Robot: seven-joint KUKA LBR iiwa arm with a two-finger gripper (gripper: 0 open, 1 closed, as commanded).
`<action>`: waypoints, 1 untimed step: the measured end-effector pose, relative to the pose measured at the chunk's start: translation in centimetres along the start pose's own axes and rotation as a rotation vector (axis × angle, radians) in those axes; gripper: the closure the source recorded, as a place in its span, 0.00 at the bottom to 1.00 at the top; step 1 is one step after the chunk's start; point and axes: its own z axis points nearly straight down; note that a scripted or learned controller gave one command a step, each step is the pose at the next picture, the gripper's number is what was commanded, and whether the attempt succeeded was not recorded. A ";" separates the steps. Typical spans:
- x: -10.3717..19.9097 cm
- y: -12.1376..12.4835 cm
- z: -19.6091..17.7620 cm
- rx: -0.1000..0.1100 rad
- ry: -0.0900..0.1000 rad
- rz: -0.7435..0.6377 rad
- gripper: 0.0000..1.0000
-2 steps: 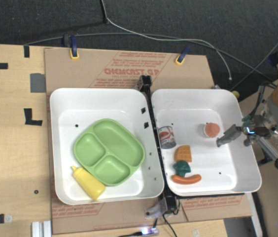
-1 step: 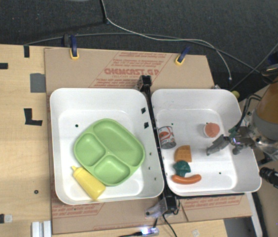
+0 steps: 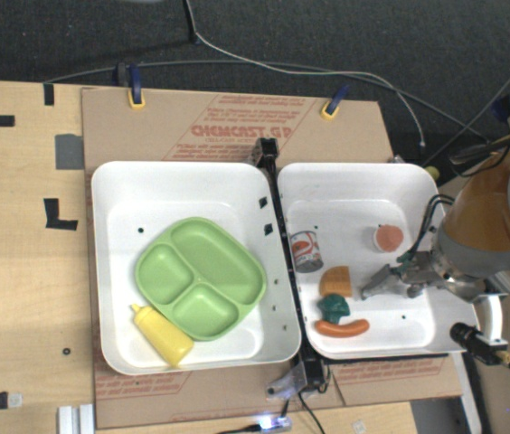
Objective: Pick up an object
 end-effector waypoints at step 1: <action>0.0 0.1 -1.3 -0.004 0.000 -0.001 1.00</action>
